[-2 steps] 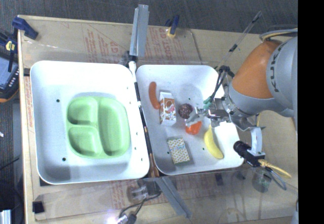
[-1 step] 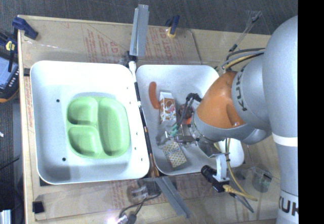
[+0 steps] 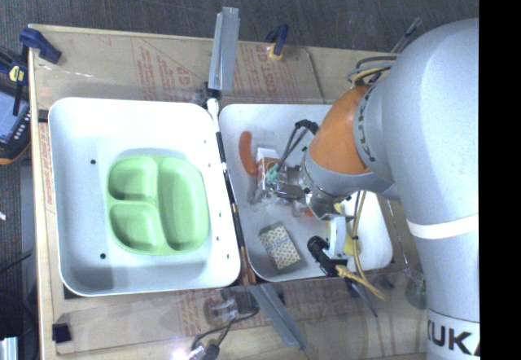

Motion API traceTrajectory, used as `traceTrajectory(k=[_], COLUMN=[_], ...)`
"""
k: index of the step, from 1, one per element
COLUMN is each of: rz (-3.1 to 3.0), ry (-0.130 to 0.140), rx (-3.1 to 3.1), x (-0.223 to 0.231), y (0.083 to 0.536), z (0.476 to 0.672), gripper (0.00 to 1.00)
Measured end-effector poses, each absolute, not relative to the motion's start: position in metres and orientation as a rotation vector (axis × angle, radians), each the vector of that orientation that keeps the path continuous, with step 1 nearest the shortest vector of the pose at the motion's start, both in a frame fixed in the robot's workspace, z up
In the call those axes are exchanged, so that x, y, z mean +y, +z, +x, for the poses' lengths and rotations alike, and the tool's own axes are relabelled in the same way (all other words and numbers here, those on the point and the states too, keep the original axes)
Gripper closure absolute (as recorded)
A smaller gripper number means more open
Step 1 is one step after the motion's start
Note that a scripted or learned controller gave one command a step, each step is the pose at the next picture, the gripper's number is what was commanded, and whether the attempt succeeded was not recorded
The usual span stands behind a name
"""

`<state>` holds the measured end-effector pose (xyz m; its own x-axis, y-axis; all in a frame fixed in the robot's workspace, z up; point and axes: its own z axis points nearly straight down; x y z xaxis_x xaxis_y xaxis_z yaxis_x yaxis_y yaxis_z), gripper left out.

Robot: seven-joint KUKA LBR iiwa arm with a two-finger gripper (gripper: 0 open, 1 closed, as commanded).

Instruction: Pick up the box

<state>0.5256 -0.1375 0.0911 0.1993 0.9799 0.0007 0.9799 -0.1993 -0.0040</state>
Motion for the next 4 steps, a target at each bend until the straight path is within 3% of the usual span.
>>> traceTrajectory(k=[1,2,3,4], rz=[-2.25,-2.154,-2.194,-2.113], ry=[0.0,-0.002,0.002,-0.003], rx=[-2.188,-2.286,-2.245,-2.326], x=[-0.145,-0.2,-0.207,-0.209], y=[0.092,0.202,0.091,0.194], z=[0.596,0.593,0.638,0.622], gripper=[0.0,0.0,0.0,0.0])
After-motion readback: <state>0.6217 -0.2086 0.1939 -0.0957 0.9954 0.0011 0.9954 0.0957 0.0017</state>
